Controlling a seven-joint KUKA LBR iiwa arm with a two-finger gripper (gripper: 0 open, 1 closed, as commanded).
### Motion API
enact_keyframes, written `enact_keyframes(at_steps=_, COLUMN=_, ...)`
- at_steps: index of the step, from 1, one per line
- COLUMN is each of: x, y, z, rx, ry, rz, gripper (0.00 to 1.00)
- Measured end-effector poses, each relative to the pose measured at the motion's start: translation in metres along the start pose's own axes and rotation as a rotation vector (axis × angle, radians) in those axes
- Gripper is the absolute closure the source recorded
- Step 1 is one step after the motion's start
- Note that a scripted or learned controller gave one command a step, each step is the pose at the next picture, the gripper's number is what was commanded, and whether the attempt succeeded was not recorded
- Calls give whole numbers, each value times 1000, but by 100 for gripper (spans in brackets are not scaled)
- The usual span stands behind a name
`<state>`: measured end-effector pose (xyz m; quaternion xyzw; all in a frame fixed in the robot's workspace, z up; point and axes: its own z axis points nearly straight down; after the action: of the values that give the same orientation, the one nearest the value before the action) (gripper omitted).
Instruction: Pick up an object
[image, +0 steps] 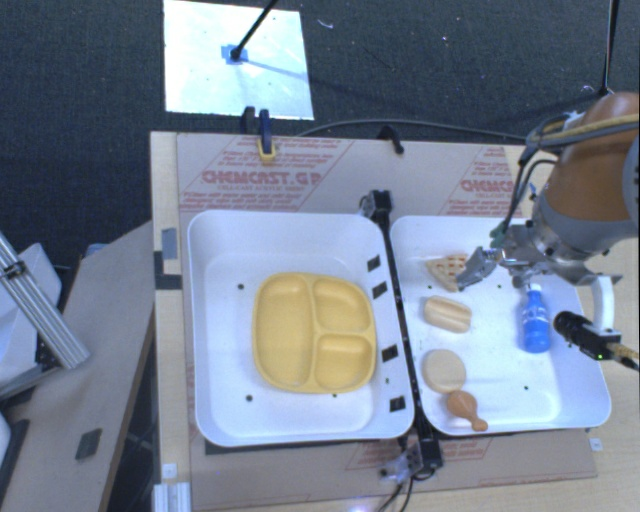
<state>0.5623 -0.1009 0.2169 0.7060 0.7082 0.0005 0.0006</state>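
The worktop (120, 300) carried two white bins next to each other. The left bin (225, 250) had one big thing in it, a yellow plate (313, 331) with three little sections. It lay flat near the middle of that bin.

The right bin (570, 395) had the small toys in it. A waffle piece (446, 268) lay near the top of the bin, close to the wall between the two bins. Just below it was a tan bread roll (447, 314). Below that sat a round pale cookie (444, 370). A little brown drumstick (465, 408) lay beside the cookie, near the front edge of the bin. A blue bottle (535, 319) with a white cap lay further right, well apart from the other toys.

The arm (598, 170) came in from the right, and its big orange band was over the top corner of the right bin. The gripper (478, 268) hung just beside the waffle piece, on its right side. The fingers looked a little bit apart, and nothing was between them. I could not tell if they touched the waffle piece. None of the toys was lifted up. They all rested on the floor of the bin.
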Motion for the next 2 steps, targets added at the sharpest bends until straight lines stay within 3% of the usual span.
enact_keyframes(at_steps=2, x=3, y=5, z=84, rx=3, ry=1, rz=1, gripper=0)
